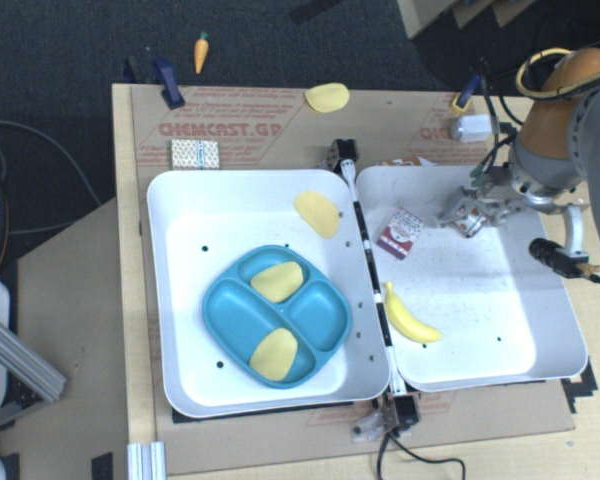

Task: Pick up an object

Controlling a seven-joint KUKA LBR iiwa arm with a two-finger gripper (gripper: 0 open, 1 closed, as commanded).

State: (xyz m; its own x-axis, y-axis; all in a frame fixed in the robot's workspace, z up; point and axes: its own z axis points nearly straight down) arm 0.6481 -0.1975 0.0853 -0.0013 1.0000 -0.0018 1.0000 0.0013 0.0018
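1. Two white bins: the left bin (170, 268) holds a blue divided plate (277, 314) with two yellow pieces, plus a third yellow piece (317, 213) loose.
2. The right bin (540, 338) holds a banana (410, 320) and a red-white packet (400, 233).
3. The gripper (468, 216) is low over the right bin's far side; grip state: cannot tell.

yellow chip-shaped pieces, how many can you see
4. Two lie in the blue tray, at and; one in the left bin at; one on the bench at.
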